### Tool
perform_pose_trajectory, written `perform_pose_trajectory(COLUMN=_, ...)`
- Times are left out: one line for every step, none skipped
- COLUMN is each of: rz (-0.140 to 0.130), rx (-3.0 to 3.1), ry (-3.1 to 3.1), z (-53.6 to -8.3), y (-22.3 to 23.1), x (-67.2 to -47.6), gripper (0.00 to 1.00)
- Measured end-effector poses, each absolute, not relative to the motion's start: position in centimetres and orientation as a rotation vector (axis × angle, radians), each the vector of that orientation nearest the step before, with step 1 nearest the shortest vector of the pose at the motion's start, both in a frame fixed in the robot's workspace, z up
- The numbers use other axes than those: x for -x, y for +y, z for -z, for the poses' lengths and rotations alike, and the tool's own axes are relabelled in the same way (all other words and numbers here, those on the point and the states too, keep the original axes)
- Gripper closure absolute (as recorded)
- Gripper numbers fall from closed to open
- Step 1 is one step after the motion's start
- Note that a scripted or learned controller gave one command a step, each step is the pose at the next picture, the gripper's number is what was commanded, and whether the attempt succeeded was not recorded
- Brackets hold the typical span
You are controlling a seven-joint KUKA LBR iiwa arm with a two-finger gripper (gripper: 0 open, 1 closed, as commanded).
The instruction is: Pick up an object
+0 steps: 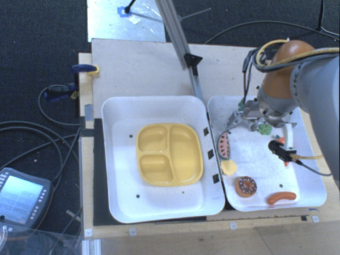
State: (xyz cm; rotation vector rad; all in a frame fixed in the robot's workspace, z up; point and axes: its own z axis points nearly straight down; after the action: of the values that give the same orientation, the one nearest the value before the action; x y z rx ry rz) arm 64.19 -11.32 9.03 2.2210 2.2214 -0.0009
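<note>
Pale wood bench [138, 68] on dark carpet, two white bins side by side: left bin [119, 142] holds a yellow divided plate [170, 154] at its centre with bare floor all round it; right bin [313, 187] carries a watermelon slice [224, 145] on its 9 o'clock rim, a yellow piece [229, 167] and a donut [246, 186] toward 7 o'clock, a sausage [281, 197] at 6 o'clock. The gripper [260, 122] hangs low over the right bin's 12 o'clock end, just beside a green toy [264, 128]; jaw opening and grasp cannot be told. Open floor lies mid-bin, between slice and 3 o'clock wall.
</note>
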Motion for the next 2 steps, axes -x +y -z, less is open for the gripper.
perform_pose_trajectory(rz=-0.005, rx=-2.220, ry=2.218, z=-10.3, y=-11.3, x=-64.3, gripper=1.00)
perform_pose_trajectory(rz=-0.006, rx=-2.217, ry=2.219, z=-15.3, y=-12.1, x=-64.0, gripper=1.00)
